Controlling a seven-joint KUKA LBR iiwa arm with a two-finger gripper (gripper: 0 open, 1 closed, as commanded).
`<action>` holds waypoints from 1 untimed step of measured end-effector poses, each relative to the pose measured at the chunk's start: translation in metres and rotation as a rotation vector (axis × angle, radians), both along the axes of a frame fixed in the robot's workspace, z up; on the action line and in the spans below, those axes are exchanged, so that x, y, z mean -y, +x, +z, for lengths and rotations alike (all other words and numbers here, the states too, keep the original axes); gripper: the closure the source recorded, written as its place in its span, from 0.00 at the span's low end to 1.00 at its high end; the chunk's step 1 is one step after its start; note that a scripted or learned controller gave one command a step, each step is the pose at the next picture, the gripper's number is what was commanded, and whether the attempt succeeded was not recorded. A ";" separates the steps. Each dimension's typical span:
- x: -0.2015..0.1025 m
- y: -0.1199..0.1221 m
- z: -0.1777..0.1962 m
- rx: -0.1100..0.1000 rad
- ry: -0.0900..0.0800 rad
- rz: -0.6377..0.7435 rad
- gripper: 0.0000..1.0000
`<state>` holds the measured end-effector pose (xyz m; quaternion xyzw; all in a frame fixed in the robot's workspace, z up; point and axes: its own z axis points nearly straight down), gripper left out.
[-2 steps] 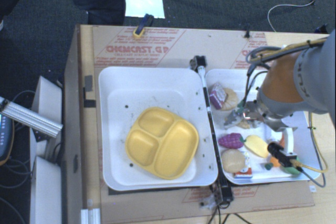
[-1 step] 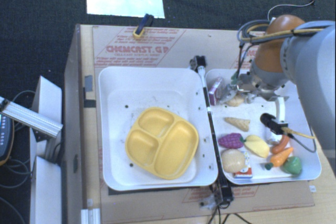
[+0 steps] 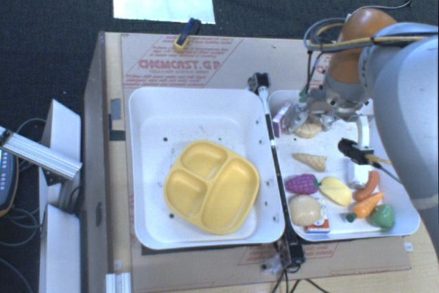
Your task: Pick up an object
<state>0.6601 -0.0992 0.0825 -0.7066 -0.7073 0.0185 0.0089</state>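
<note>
Writing: the cardboard sheet (image 3: 206,55) under the bins carries "CHEMCAST GP" in red capitals. The smaller red lines above and below it are too fine to read. No other legible print. The small box (image 3: 278,124) and the carton (image 3: 317,226) show colour patches only.

Left bin (image 3: 137,168): one yellow plate (image 3: 211,185) with three compartments, lying tilted toward the near right corner.

Right bin (image 3: 406,221): toy foods. A tan wedge (image 3: 310,161) sits mid-bin. Below it are a purple piece (image 3: 302,183) and a yellow piece (image 3: 336,190), side by side. Two carrots (image 3: 369,195) and a green piece (image 3: 381,216) lie at the near right. A round tan piece (image 3: 306,209) rests on the carton.

Gripper (image 3: 302,119): over the far left corner of the right bin, just beside the small box. How wide its jaws stand is not readable from this angle, since the wrist body covers them.

Pick target: a tan lump (image 3: 310,129) lies directly under the gripper, partly covered by it. Whether they touch is unclear.

The arm (image 3: 405,99) hides the far right part of the right bin and is cut off at the frame edge.
</note>
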 end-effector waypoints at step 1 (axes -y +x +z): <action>0.001 0.000 0.010 -0.001 -0.002 0.004 1.00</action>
